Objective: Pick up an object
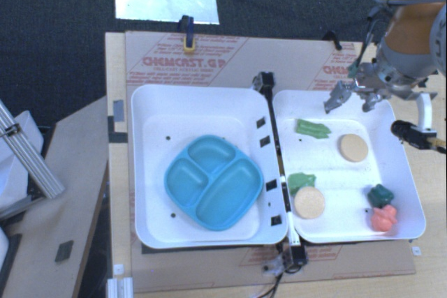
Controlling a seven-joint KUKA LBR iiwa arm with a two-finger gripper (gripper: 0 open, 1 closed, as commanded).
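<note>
Two white bins sit side by side on the bench, parted by a black-clipped divider. The left bin (150, 150) holds one thing, a blue sectioned tray (213, 181), lying flat near its middle — too broad and too low, I judge, for my fingers to span. The right bin (408, 185) holds the small pieces, spread well apart so that each can be reached alone: a green leaf (311, 128) near the far wall, a tan disc (353, 147) to its right, a second green piece (300, 181) touching a second disc (309, 202) near the divider, and at the near right corner a dark green piece (380, 194) resting against a pink one (383, 218).

My claw (353, 98) hangs over the far edge of the right bin, tilted, its two fingers (334, 100) spread apart and pointing down toward the leaf. Nothing lies between them and they touch nothing — the claw is released and empty.

The task asks for any one object; none is chosen by contact yet. The leaf lies closest under me, with the tan disc just beyond it. I judge the leaf the likelier target, though it looks thin and flat, and flat things tend to slip from a pinch. The pair by the divider would be harder: they touch, so a grasp might catch both.
</note>
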